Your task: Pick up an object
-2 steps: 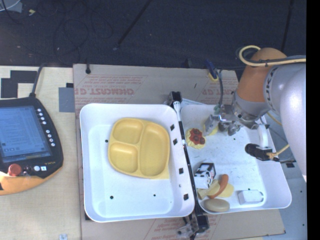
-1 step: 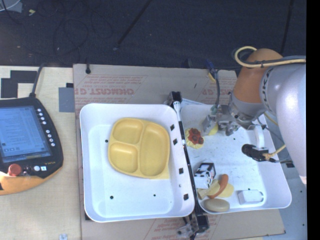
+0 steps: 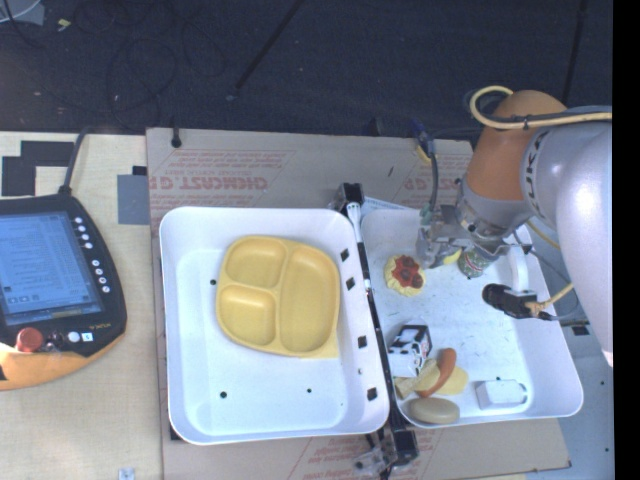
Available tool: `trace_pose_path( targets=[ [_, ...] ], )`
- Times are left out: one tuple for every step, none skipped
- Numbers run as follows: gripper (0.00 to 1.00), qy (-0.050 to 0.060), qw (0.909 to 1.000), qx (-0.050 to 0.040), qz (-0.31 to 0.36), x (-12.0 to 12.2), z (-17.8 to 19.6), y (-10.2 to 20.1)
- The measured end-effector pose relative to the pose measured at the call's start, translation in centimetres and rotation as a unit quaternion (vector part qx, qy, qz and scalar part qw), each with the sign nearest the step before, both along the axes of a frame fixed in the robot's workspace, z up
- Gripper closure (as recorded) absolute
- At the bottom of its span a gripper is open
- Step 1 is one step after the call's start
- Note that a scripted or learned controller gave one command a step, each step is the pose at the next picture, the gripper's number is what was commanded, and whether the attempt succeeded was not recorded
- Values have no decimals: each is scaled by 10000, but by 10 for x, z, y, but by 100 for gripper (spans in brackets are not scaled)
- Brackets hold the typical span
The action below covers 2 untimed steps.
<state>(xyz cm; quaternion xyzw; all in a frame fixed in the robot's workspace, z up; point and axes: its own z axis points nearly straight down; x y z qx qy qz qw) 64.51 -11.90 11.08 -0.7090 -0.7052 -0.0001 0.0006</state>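
Currently the arm reaches in from the right and sets the gripper low over the far part of the right bin. Whether the gripper is released or clenched cannot be told from this slant, and nothing can be seen gripped in it. A yellow disc with red bits on top lies on the bin floor just beside the gripper, on its near left. Farther toward the near edge, a black-and-white die sits by the left wall. Next to it are a sausage, pale yellow slices and a beige oval, bunched together. A white block lies apart near the right corner. The left bin holds a yellow divided plate. A pendant rests on the bench at far left.
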Motion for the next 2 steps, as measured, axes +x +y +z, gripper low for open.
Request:
trace_pose_path(
  targets=[
    [100, 1, 10000, -9, 16, -32, 48, -23],
    [0, 10, 10000, -3, 22, -31, 45, -22]
  ],
)
